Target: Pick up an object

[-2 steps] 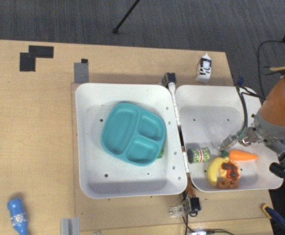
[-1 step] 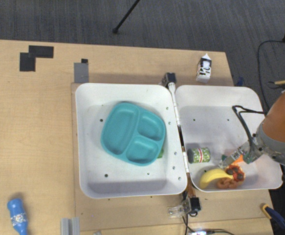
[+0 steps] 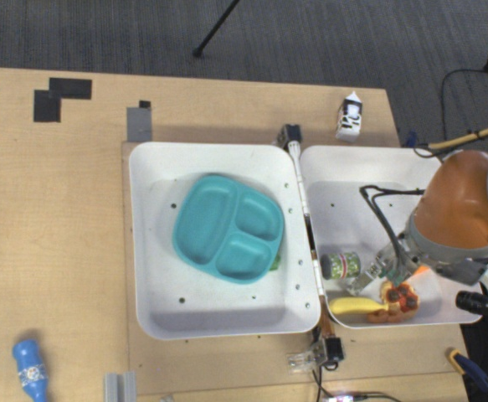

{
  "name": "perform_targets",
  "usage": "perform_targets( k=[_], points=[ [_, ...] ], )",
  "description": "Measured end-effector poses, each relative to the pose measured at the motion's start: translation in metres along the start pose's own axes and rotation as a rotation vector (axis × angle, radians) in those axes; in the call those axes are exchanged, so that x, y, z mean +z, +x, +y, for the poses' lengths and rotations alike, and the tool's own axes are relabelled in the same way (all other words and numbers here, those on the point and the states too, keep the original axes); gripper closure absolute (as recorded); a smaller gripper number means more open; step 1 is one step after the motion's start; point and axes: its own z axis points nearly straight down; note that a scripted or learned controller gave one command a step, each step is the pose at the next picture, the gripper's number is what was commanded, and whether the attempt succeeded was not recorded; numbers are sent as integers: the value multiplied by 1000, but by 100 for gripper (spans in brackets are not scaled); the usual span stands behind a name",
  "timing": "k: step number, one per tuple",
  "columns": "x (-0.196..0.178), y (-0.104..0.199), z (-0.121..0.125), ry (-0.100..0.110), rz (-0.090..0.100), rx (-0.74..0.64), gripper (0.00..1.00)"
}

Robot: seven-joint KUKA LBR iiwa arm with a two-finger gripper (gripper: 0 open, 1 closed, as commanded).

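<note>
- Nearest the camera, on the bare surface, a blue bottle-like thing lies at the lower left, well apart from both bins and not part of the work.
- In the right bin, the candidate objects crowd the near wall: a yellow banana lies along it, a red-orange toy just beside the banana's right end, and a small green-labelled can lies on its side a little further in.
- The tool hangs low among these three, between the can and the toy, seemingly set for a grasp; whether it is released or clenched I cannot tell.
- The left bin holds a teal divided tray, tilted, with something green just under its right edge.
- Farthest, a small white bottle stands on the surface beyond the bins.
</note>
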Motion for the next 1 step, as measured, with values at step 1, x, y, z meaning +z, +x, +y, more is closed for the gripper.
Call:
perform_targets(
  k=[1],
  points=[
    [-7,-22,51,5,9,65,0]
  ],
)
